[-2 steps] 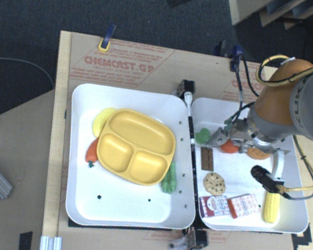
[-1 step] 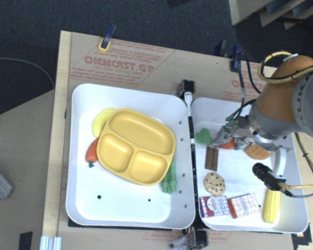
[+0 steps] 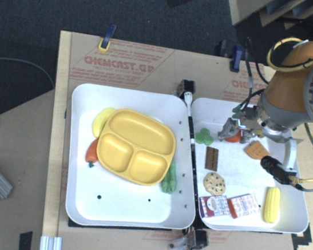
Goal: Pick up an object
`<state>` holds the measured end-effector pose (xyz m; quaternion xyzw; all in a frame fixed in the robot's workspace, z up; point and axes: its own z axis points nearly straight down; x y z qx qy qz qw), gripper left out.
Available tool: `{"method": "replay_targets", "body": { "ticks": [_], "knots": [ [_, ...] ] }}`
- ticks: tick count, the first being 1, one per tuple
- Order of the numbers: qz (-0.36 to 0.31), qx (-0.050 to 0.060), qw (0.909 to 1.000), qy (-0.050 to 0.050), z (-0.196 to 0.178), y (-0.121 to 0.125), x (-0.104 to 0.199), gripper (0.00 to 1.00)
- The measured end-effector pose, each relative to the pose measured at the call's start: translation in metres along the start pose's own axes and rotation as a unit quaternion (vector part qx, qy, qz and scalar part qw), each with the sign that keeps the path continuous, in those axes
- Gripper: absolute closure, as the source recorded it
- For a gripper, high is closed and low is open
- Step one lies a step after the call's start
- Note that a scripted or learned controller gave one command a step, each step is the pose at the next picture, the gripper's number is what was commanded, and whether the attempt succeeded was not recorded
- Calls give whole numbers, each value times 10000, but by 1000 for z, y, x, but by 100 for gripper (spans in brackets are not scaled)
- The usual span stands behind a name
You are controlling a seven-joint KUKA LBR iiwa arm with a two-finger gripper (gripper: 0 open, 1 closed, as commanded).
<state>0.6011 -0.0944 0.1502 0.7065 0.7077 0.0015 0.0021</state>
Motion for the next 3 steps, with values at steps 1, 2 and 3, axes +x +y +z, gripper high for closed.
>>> {"method": "replay_targets", "body": {
  "ticks": [1, 2, 3],
  "knots": [
    [-1, 0, 10000, 1, -45, 3, 6, 100],
    [2, -2, 10000, 0, -77, 5, 7, 100],
    [8, 39, 10000, 4, -64, 3, 7, 100]
  ]
}}
